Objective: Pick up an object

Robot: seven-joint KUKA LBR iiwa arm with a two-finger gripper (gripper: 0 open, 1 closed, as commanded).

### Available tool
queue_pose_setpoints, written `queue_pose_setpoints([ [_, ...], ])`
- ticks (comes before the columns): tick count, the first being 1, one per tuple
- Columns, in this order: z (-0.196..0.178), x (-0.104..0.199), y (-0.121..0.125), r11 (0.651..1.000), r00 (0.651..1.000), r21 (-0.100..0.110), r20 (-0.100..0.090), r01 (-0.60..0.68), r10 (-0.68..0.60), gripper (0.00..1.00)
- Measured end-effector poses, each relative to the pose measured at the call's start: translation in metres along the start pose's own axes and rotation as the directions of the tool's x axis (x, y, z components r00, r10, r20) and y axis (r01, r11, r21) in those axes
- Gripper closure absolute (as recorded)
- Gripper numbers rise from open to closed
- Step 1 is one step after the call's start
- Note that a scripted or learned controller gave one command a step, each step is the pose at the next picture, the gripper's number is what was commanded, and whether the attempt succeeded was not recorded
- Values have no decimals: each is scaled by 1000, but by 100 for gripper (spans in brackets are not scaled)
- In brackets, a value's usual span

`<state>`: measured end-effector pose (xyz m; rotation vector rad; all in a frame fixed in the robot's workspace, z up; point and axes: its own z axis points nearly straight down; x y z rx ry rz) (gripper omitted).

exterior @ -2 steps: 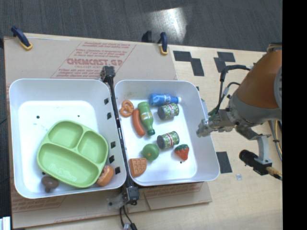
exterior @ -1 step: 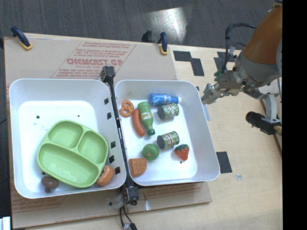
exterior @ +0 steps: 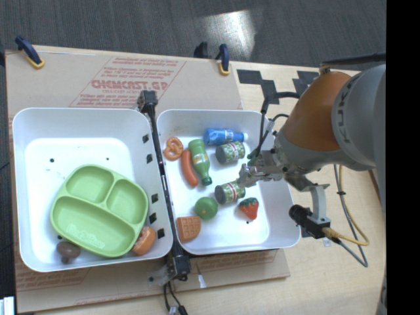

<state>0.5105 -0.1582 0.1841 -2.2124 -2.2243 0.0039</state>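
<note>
We see the grey arm with its orange band reach in from the right over the right bin [exterior: 279, 238], its gripper [exterior: 248, 176] low among a scatter of toy groceries. Whether the gripper is apart, together or clamped on anything we cannot tell; its tip sits just above a small green-labelled can [exterior: 230, 192] lying on its side, and contact is unclear from this angle. We judge that can to be the likely target, since the tool is lined up over it and nothing is lifted yet.

Around it lie a second can [exterior: 230, 152] just beyond, a blue bottle [exterior: 223, 136] at the far wall, a green bottle [exterior: 200, 162] tilted beside an orange sausage [exterior: 189, 169], a pretzel [exterior: 173, 147], a green lime [exterior: 206, 207], a strawberry [exterior: 249, 207] just right of the target, and a waffle [exterior: 188, 228] at the near wall. The crowding leaves little room for a clean descent; the strawberry could be nudged.

The left bin [exterior: 29, 123] holds a green divided plate [exterior: 98, 209], with a brown item [exterior: 67, 249] and an orange one [exterior: 144, 240] tucked at its near edge.

Both bins rest on printed cardboard [exterior: 131, 77] clamped to a pale bench [exterior: 328, 287]; dark carpet [exterior: 131, 12] lies beyond, and a yellow cable [exterior: 351, 235] trails at right.
</note>
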Motion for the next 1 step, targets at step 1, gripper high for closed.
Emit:
queue_pose_setpoints([
  [1,-11,0,1,1000,1000,-1,1,4,-4,100],
])
